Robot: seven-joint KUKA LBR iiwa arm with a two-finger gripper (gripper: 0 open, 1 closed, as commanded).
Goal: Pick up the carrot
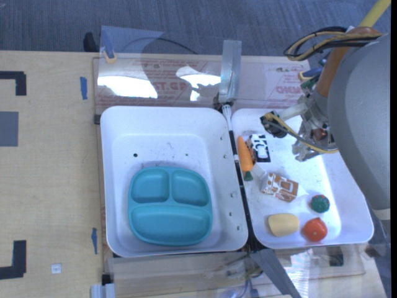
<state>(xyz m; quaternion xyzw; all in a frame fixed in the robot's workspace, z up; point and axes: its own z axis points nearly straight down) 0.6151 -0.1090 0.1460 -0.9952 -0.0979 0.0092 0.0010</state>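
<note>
Orange tapered carrot (pixel 245 154) lies at right white bin's (pixel 353 203) left wall, touching black-white tag (pixel 260 148); gripper (pixel 308 143) near, grip state unclear.

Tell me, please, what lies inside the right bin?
Inside the right bin: a carrot along its left wall, a black-and-white tag, a waffle-like piece, yellow, red and green toy foods. The arm covers its far right corner.

**Carrot at the left wall of the right bin**

The carrot (pixel 245 155) is small and orange, with a green end. It lies lengthwise along the left wall of the right bin (pixel 356 194), in the far half, its green end pointing toward the near edge.
</note>
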